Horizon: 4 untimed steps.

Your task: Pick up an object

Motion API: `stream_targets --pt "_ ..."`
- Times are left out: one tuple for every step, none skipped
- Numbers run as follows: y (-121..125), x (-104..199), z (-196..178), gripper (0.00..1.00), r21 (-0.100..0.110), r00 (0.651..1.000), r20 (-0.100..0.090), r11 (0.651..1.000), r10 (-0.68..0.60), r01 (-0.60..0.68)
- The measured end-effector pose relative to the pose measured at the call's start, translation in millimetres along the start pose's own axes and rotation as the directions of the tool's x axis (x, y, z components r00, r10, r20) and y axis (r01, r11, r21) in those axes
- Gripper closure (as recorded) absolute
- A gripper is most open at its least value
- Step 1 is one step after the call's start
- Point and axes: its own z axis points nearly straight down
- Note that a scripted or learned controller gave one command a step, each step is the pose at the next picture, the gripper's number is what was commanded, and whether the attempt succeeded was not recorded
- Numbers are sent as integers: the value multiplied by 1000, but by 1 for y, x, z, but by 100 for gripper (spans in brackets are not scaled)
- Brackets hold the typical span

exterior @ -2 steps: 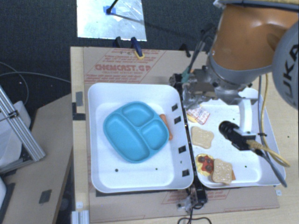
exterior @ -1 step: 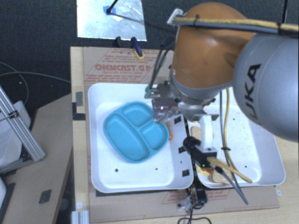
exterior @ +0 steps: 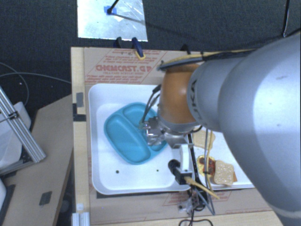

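Observation:
A blue two-compartment tray lies tilted in the left white bin. The arm's grey body and orange band reach in from the right and hang over the tray's right side. My gripper is low over the tray's right edge, its metal parts seen against the blue plastic. The wrist hides the tips, so their state is unclear. In the right bin lie a tan bread-like piece and a dark red item, partly hidden by the arm.
Cables and a black fitting hang from the wrist over the divider between the bins. A brown cardboard sheet lies behind the bins. A shiny square plate sits at the back. An aluminium frame stands at the left.

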Motion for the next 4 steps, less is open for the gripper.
stream_targets --pt "64 -22 15 100 -17 1000 -4 1000 0 0" --pt "-8 2 -134 100 -28 1000 -12 1000 -8 8" --pt "-32 19 -260 100 -29 1000 -11 1000 -8 8" --pt "13 103 -201 100 -11 1000 -6 1000 -11 11"
